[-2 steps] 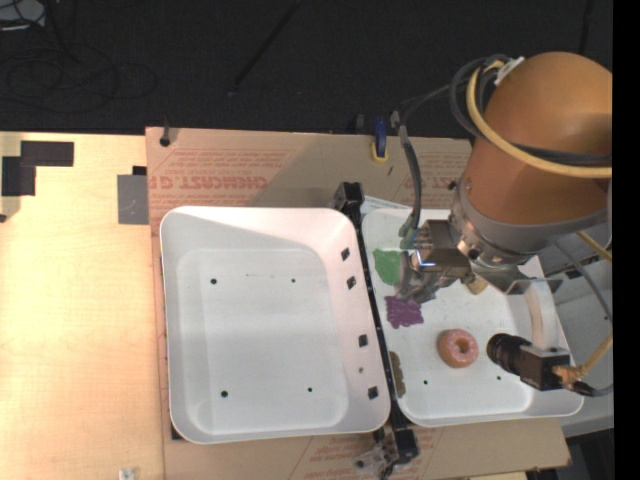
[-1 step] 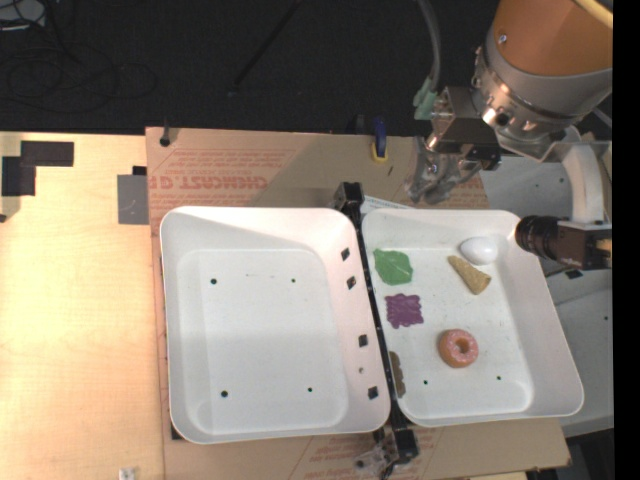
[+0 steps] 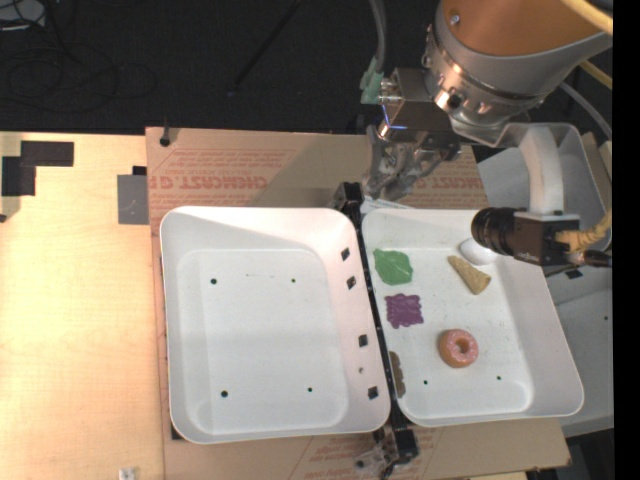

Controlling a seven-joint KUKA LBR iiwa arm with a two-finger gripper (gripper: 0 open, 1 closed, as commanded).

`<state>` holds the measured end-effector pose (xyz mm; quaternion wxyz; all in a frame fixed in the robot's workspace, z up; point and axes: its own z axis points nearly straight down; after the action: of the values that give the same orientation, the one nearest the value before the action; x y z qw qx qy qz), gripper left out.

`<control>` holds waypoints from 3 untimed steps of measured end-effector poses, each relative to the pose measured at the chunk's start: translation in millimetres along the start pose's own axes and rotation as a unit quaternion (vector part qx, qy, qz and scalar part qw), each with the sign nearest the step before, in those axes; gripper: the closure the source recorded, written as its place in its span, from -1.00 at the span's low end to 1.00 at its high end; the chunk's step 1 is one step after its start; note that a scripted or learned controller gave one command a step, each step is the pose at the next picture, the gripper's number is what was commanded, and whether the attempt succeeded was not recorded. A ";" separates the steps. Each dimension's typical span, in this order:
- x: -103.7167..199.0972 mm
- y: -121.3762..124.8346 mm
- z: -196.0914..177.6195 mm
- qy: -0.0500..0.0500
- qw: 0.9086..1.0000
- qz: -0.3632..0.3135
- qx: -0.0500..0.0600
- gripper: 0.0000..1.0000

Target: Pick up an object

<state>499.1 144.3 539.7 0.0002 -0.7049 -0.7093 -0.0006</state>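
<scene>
The right bin (image 3: 530, 368) holds a green leafy piece (image 3: 393, 265), a purple bunch (image 3: 404, 310), a pink-iced doughnut (image 3: 458, 348) and a tan wedge (image 3: 470, 274). A small brown thing (image 3: 396, 373) lies by the bin's left wall. My gripper (image 3: 396, 180) hangs above the far left corner of the right bin, behind its rim, raised well over the objects. Nothing shows between its fingers.
The left bin (image 3: 200, 398) lies beside the right one, with a black divider and clips (image 3: 360, 298) between them. A black cylinder on a white mount (image 3: 515, 235) juts over the right bin's far right edge. Brown cardboard (image 3: 250, 173) lies under both bins.
</scene>
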 end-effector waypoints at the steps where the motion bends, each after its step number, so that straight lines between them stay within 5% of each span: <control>1: 63.2 -9.3 3.1 -0.001 1.000 0.000 0.002 1.00; 2: 101.5 40.2 3.3 -0.001 1.000 0.001 0.001 1.00; 3: 99.6 53.1 3.0 -0.002 1.000 0.003 0.002 1.00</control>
<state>551.6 244.2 536.8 0.0002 -0.7069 -0.7073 0.0018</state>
